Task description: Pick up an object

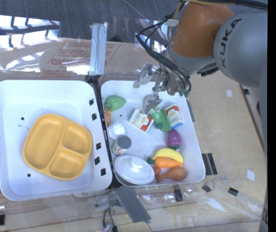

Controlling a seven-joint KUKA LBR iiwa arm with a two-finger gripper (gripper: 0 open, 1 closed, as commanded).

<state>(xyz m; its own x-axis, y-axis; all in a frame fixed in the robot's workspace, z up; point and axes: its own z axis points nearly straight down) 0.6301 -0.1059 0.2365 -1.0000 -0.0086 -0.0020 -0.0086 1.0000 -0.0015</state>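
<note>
Two white bins sit on my worktop; the right bin [191, 129] holds the toys. My gripper [153, 99] hangs at its 12 o'clock, fingers spread and empty above the green pepper [161, 120]. Nothing lifted yet.

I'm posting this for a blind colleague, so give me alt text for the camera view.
A grey arm's gripper hovers over toy food crowding the right bin; the left bin holds a yellow divided tray.
</note>
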